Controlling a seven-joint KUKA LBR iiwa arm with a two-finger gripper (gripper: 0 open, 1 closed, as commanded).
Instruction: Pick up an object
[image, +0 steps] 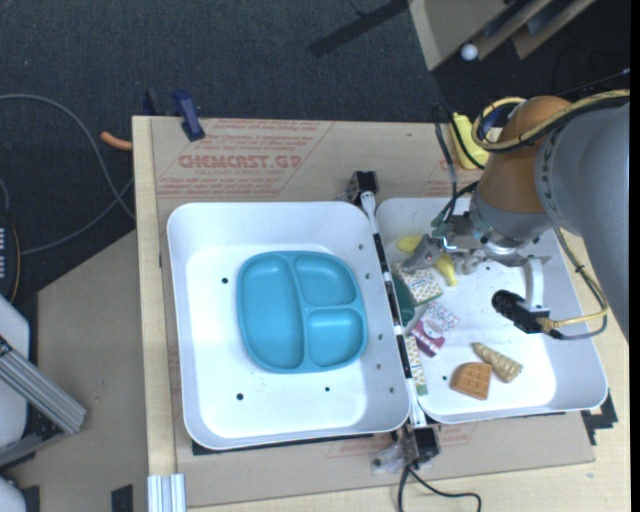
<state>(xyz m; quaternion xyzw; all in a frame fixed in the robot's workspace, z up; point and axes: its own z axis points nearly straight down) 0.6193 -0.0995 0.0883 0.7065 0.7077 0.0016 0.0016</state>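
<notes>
Fixed above the bench (290, 150), looking down at a slant, far enough off to take in both white bins: left bin (200, 300), right bin (560, 370).

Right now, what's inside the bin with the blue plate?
Just the blue plate lies in the left bin, its three sections bare. Whatever is beneath the plate is covered.

Arm (570, 150) reaches in from right, gripper (440, 252) pointed down-left.
</notes>
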